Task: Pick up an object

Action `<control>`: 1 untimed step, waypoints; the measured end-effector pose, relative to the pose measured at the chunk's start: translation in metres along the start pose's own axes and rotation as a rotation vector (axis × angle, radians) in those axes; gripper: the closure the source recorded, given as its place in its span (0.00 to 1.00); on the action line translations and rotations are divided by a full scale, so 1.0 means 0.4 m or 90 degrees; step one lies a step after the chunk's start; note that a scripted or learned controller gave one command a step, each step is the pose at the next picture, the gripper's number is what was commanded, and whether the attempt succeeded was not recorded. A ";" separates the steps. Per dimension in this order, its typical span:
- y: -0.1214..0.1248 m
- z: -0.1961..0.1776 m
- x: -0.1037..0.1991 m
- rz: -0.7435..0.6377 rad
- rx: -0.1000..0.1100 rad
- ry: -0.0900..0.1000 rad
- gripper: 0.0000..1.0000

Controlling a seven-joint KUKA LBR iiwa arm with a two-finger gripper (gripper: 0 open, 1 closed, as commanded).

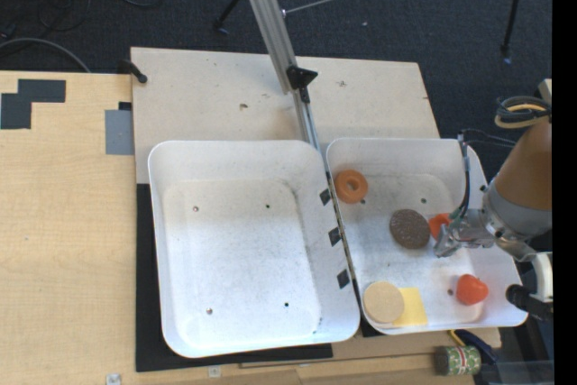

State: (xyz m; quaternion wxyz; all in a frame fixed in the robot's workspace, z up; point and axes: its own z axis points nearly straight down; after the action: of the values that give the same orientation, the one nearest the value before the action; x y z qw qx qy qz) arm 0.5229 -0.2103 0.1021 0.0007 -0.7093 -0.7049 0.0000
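I count two bins, one orange ring, one brown disc, one tan disc, one yellow block, two red pieces.

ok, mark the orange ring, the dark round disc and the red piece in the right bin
orange ring (351, 186), camera view, on its band
dark round disc (409, 228), camera view, centre of its top
red piece (471, 288), camera view, its middle

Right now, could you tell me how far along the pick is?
Done: the arm has reached into the right bin, and the gripper sits low beside the dark round disc, next to a small orange piece. In hand: nothing visibly held. Left: grasping and lifting; the orange ring, red object and tan disc lie untouched.
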 end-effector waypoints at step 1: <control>-0.003 -0.157 0.004 -0.005 -0.003 -0.001 1.00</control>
State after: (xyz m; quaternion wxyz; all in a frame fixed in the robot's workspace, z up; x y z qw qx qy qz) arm 0.5216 -0.2089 0.1648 -0.0013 -0.7068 -0.7074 -0.0008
